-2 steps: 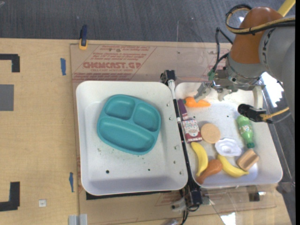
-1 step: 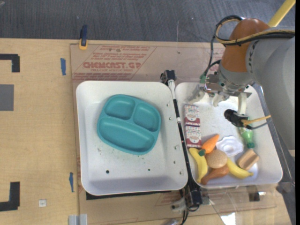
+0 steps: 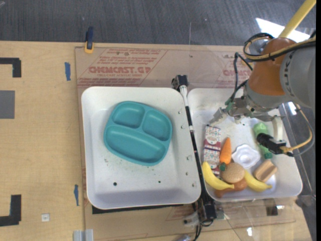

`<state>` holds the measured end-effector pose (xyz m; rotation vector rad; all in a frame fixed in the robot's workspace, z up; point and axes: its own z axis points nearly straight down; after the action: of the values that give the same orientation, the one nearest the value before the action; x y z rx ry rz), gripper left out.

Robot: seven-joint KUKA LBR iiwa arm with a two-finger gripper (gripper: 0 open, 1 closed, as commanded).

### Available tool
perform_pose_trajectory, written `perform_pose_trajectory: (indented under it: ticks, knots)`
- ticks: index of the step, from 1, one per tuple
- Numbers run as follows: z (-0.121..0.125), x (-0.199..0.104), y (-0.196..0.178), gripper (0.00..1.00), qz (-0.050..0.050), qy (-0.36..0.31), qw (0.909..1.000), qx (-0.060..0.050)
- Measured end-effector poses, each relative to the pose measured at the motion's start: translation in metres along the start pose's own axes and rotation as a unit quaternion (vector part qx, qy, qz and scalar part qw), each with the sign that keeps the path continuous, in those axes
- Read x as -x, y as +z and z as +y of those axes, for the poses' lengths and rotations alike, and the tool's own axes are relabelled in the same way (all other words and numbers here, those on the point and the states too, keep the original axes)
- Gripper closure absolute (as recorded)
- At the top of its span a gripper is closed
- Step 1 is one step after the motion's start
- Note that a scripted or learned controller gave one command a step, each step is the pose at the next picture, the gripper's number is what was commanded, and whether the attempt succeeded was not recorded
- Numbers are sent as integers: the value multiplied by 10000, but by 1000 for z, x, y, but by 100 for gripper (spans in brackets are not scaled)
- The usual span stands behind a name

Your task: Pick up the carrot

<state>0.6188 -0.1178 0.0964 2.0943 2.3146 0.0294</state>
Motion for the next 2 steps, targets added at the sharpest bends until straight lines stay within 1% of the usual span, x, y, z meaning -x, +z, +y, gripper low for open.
perform_pose_trajectory:
  ticks: [1,2]
  knots:
    - [-38,2,-1,0,-15,-612,9981,21]
    - [-107,-27,-2,0,-35,-190,9998,37]
